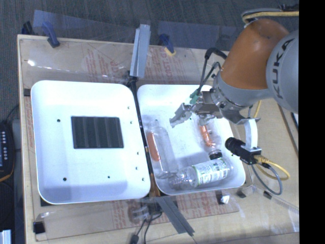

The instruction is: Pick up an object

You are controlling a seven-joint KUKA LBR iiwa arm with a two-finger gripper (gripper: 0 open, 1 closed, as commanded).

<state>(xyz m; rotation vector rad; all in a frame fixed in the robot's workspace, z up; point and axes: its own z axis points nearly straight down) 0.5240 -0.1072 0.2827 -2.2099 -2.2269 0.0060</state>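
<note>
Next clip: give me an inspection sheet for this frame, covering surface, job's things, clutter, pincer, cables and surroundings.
Surface: wooden bench bearing a left bin and a right bin, both white and side by side.
Job's things: clear plastic bottle lying along the right bin's near wall; clear tube with orange contents at its left side; small orange piece near the middle.
Clutter: dark ribbed panel in the left bin.
Pincer: pincer above the right bin; nothing seen between its fingers.
Cables: yellow cable at the right of the bins.
Surroundings: blue clamps on the bench's far edge; dark floor.
</note>
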